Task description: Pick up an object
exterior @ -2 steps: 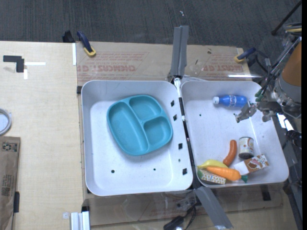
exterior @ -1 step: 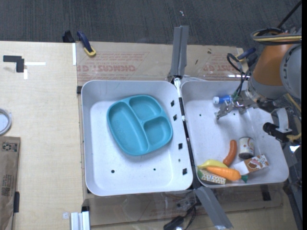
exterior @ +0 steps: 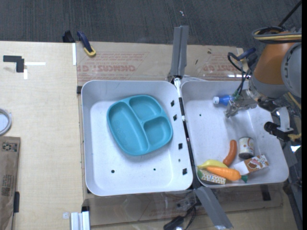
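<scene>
A small blue-and-white object, perhaps a little bottle, lies on its side near the far edge of the right bin, and the gripper hangs just beside it, tips close to the bin floor. Nothing sits between them; how far they are spread I cannot tell at this size.

The other candidates crowd the bin's near edge: a sausage, a small can, a carton, a carrot and a banana, several touching.

The likely failure, in my judgement, is a miss: the gripper stands off to the side of the round blue object, so closing could nudge it and set it rolling toward the wall rather than catch it. A descent too deep would scrape the bin floor.

The left bin carries a teal divided plate at its middle. Both bins rest on a pale wooden bench, with cardboard at the far edge and dark carpet beyond.
</scene>
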